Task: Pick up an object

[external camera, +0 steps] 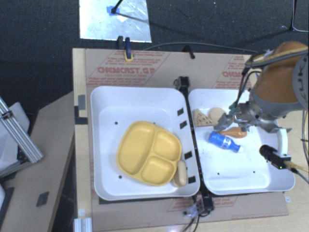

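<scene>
Camera view from above gives us two white bins side by side on the counter (145,66), and we count six loose things between them. We find two in the left bin (104,129): one yellow tray (148,152) with three compartments, lying flat near the middle, and one beige roll (181,173) touching the tray's lower right corner, close to the wall that the bins share. In the right bin (241,173) we count four, all gathered in its upper left part: one tan wedge (202,118) near the shared wall, one pale round piece (216,114) just beside the wedge, one orange piece (235,132) lying flat, and one blue bottle (224,142) on its side just below the orange piece, its white cap pointing right. The arm (280,81) reaches in from the right over this bin, and the hand (226,123) sits low among these four things, next to the round piece and the orange piece and just above the bottle. We cannot tell whether the hand is open or closed, and we see nothing held in it. The lower half of the right bin is bare white floor.
</scene>
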Controlling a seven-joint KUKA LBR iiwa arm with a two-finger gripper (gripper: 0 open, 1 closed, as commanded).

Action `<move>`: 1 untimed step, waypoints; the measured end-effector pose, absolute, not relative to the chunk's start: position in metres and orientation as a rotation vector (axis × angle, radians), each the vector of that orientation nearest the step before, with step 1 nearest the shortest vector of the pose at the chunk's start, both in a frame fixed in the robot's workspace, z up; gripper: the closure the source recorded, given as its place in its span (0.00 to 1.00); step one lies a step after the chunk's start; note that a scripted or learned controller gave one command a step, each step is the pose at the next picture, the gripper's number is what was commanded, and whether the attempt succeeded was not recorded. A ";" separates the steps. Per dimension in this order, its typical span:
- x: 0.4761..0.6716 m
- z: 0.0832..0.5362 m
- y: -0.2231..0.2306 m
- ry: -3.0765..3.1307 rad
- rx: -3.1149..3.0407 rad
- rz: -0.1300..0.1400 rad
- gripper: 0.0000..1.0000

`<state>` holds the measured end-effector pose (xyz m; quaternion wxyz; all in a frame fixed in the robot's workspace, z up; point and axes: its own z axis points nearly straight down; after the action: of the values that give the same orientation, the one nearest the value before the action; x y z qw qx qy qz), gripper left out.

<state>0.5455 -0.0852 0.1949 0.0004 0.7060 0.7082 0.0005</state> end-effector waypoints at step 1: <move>0.545 0.153 -0.085 2.224 2.222 -0.001 0.00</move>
<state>0.5455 -0.0854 0.1533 -0.0010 0.7067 0.7075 -0.0004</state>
